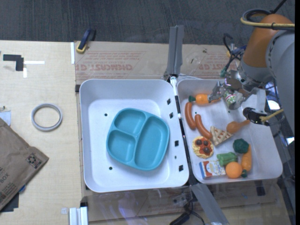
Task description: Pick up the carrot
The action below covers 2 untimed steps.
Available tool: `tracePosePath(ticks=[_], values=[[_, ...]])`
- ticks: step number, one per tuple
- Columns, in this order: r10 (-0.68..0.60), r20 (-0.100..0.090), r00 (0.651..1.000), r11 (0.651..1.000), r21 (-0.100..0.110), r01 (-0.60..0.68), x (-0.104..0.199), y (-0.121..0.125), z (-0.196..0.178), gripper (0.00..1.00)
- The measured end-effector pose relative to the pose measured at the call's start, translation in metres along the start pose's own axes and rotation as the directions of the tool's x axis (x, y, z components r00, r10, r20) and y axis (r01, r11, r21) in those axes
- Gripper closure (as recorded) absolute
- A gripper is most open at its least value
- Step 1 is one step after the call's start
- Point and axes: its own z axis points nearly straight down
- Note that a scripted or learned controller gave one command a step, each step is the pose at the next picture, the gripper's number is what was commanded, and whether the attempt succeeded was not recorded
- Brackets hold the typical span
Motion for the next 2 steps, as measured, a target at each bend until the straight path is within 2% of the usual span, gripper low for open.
tracePosePath(ticks=[1, 2], values=[[0.230, -0.009, 0.973, 0.973, -0.018, -0.230, 0.041, -0.004, 0.000, 0.00], [0.114, -0.012, 0.993, 0.993, -0.038, -0.114, 0.037, 0.004, 0.027, 0.00]])
